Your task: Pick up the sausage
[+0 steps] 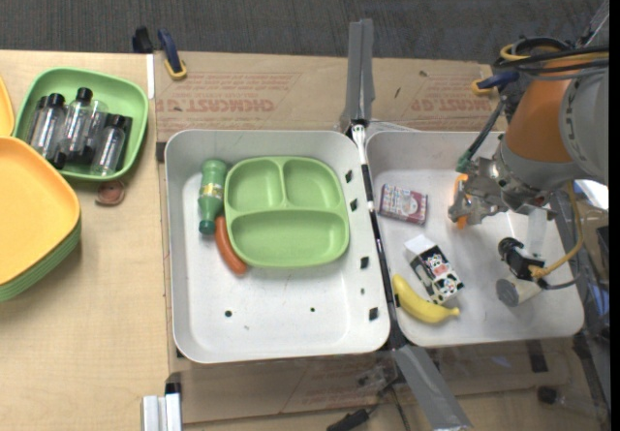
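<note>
The sausage (231,245), orange-red and slim, lies in the left bin (281,332). It rests against the lower left edge of a green divided plate (287,209), just below a green bottle (210,194). My gripper (464,205) hangs over the right bin (484,318), far to the right of the sausage, near the bin's upper middle. It points down at the bin floor to the right of a small pink box (403,203).
The right bin also holds a black-and-white carton (433,269) and a banana (423,301). On the bench to the left stand a green tray of dark bottles (83,123) and a stack of orange plates (34,216). A metal divider (360,71) runs between the bins.
</note>
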Robot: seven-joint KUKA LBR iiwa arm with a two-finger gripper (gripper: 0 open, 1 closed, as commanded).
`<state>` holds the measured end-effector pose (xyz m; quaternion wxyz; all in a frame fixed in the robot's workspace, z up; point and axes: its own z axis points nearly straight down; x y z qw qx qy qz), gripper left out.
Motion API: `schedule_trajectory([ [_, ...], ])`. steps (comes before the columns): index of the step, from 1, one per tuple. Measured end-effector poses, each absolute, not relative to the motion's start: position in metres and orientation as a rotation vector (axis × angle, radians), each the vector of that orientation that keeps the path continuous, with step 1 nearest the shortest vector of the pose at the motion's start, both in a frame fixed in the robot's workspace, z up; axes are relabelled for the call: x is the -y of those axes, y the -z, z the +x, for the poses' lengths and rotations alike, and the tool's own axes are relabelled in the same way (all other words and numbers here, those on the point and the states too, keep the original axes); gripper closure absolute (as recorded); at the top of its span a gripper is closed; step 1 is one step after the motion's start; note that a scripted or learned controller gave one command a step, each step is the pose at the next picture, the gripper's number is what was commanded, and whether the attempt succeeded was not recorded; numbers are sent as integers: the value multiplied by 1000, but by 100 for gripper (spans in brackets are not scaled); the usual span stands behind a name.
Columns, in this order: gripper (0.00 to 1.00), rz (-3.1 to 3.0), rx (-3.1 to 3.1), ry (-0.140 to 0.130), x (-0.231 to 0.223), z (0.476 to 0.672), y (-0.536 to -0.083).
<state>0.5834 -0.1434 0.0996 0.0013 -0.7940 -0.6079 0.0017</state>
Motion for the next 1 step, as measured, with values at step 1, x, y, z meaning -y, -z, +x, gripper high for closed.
schedule_trajectory([
  [1, 100, -2472, 1937, -5, 75, 579, -191],
])
